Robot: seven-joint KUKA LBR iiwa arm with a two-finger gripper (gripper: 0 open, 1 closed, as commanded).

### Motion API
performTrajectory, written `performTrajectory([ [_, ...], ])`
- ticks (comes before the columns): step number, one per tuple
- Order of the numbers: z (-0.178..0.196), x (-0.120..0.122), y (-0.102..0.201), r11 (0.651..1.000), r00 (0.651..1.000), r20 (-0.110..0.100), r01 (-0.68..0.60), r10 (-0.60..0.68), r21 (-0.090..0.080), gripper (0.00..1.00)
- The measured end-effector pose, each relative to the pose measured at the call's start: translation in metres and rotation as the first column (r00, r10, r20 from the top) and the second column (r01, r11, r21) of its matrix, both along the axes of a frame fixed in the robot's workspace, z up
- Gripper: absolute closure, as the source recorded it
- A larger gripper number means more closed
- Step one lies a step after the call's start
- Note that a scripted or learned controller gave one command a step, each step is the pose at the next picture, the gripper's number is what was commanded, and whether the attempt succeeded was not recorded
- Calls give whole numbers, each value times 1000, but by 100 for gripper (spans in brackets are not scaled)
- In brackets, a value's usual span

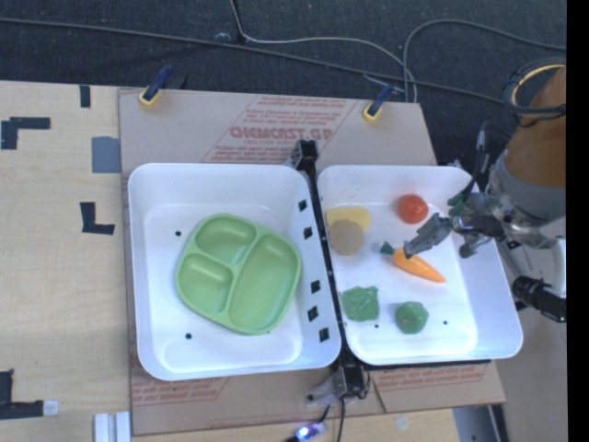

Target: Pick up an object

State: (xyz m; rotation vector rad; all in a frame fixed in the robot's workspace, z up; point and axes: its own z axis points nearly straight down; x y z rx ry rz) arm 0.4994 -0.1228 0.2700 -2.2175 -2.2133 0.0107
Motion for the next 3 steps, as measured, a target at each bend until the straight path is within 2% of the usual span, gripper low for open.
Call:
performTrajectory([
  [1,5,2,0,1000,1000,9,-3,3,-1,0],
  [3,-109,-1,-16,1000,1000,3,-1,1,0,0],
])
